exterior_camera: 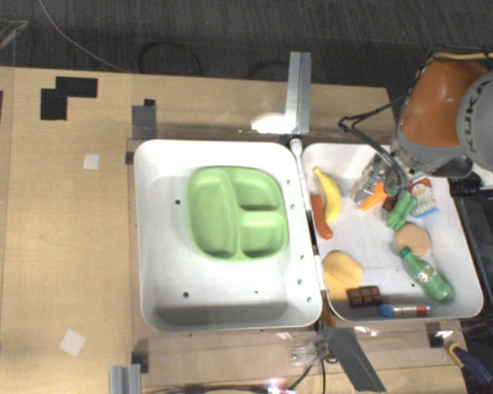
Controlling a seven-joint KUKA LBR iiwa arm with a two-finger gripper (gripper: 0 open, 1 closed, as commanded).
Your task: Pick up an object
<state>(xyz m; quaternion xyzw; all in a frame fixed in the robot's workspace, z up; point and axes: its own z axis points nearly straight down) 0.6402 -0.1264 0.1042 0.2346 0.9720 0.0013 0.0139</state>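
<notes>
Objects for picking lie scattered in the right bin (468,257) on the table (57,245): a banana (329,194) near its left wall with a red sausage-like piece (320,217) just beside it, a small orange piece (373,198), a green item (400,210), a round tan piece (412,239), a green bottle (426,276), a yellowish lump (342,270), a brown chocolate block (364,296) and a marker pen (404,309). The claw (376,179) hangs low over the bin's upper part, just above the orange piece; whether it is apart or together I cannot tell. The left bin (160,302) holds a green divided tray (235,213).
</notes>
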